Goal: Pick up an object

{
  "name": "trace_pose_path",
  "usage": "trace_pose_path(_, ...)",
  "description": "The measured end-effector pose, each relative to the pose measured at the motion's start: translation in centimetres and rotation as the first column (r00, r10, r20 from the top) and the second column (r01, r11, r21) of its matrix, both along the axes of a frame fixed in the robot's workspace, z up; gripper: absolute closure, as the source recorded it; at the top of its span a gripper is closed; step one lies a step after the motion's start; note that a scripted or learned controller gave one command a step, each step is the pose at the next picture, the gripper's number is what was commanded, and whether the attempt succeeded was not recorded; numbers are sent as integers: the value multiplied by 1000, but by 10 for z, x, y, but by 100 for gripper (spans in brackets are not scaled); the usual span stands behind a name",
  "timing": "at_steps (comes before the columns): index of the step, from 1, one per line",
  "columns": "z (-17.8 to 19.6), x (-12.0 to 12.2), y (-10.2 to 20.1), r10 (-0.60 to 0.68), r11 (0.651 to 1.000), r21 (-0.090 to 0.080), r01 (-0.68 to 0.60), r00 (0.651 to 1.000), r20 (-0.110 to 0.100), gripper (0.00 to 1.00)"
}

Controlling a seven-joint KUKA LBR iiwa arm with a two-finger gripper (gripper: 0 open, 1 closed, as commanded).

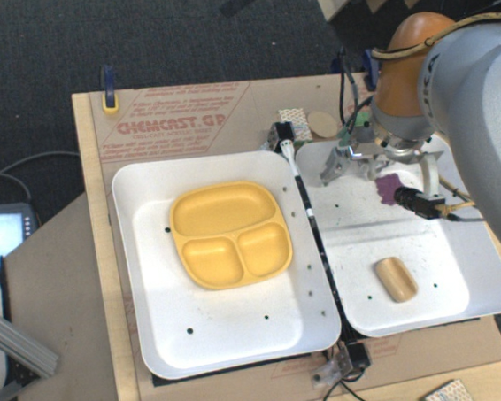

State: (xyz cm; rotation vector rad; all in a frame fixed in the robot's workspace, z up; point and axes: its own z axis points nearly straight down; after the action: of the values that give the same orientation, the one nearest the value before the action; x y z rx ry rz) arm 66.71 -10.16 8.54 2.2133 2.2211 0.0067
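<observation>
Yellow divided plate [232, 234] in left bin [143, 278]; tan block [395, 278] near right; purple piece [387, 187] beside gripper [387, 161], grip state unclear.

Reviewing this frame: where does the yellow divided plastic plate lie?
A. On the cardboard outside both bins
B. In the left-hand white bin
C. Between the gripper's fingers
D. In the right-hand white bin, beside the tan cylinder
B: the yellow divided plastic plate lies flat inside the left-hand white bin, while the tan cylindrical block lies in the right-hand white bin.
</observation>
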Motion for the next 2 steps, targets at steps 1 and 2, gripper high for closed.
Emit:
trace_pose_path(1,-1,-62,-39,-8,1000,1,8,1000,-13,0)
trace_pose_path(2,0,-26,-17,-1,1000,0,1,1000,-2,0)
